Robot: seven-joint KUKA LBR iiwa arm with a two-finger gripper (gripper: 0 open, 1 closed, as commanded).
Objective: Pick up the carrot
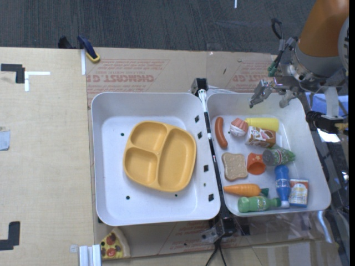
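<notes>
The carrot [242, 190], orange with a green tip, lies on its side near the front of the right bin [317, 165], between a bread slice [235, 166] and a green bottle [258, 204]. My gripper [271, 97] hangs over the bin's far edge, well behind the carrot and a little to its right. Its fingers [257, 99] are spread apart and open with nothing between them.
The right bin also holds a sausage [221, 132], a yellow item [262, 123], a can [260, 137], an orange cup [255, 163], a blue bottle [282, 183] and a juice carton [298, 193]. The left bin [105, 165] carries a yellow divided plate [160, 155].
</notes>
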